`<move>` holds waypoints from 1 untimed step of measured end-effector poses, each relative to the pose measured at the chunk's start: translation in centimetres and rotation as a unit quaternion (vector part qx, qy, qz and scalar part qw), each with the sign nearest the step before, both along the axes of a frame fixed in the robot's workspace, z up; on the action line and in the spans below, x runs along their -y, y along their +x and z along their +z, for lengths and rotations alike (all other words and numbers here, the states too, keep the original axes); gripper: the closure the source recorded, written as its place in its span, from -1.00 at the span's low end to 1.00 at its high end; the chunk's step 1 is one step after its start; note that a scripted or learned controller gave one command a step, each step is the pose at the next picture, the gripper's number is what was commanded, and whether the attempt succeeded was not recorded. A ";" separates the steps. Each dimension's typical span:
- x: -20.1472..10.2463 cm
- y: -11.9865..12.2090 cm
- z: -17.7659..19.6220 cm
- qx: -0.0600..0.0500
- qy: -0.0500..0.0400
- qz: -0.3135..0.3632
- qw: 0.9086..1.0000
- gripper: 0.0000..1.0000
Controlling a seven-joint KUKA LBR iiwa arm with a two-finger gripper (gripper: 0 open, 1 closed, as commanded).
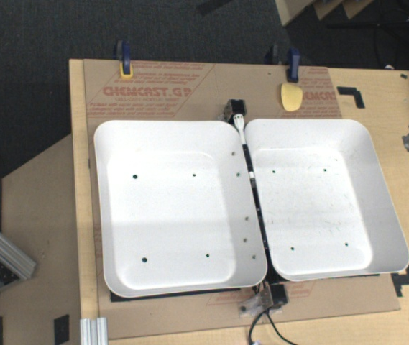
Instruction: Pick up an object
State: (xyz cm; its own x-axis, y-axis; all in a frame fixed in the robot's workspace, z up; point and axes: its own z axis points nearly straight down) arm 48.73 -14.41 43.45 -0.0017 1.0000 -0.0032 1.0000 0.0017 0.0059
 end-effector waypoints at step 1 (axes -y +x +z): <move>0.3 -0.9 -10.8 -0.009 0.003 -0.002 1.000 1.00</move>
State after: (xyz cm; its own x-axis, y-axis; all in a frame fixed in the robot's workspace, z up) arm 47.79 -14.70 32.63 0.0021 1.0000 0.0030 0.9999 -0.0021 -0.0116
